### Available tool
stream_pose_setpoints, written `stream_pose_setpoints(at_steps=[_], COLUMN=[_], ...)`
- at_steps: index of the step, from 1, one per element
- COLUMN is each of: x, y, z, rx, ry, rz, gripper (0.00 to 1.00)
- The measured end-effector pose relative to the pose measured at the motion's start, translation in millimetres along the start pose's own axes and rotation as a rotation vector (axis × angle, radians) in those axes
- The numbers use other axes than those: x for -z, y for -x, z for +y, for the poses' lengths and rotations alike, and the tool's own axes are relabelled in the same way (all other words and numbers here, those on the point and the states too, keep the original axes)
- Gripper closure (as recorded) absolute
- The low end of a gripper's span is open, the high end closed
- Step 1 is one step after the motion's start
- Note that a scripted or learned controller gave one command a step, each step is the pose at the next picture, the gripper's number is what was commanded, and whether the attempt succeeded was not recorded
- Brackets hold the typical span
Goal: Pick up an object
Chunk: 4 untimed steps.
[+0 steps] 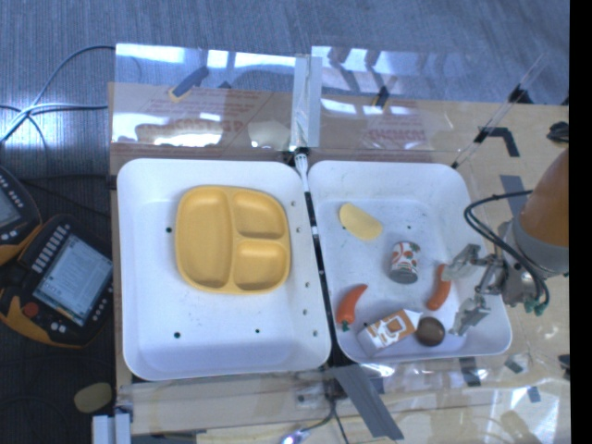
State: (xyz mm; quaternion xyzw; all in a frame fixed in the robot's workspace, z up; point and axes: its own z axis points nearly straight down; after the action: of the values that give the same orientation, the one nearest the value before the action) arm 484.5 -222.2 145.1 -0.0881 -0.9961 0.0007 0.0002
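Metal two-finger pincer open, holding nothing, low over right shallow white bin, just beside small orange carrot-shaped toy.

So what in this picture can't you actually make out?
- Gripper: too small and blurred in the camera view to tell whether it touches the orange piece beside it.
- Small can: label too small to read.
- Carton: print blurred.
- Arm: cut off by the right edge.
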Motion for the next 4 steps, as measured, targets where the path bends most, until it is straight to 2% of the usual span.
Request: stream_pose_setpoints(at_steps=[1, 2, 3, 4], x=[-16.8, -55.1, -44.3, 38.6], y=[42.3, 85.8, 87.0, 44.5], z=[29.7, 98.7, 98.4, 145.5], rx=[-0.367, -0.684, -0.682, -0.888], ry=[-0.001, 0.004, 0.001, -0.002], rz=[-0.001, -0.013, -0.018, -0.001], gripper=[0.0, 0.0, 1.0, 1.0])
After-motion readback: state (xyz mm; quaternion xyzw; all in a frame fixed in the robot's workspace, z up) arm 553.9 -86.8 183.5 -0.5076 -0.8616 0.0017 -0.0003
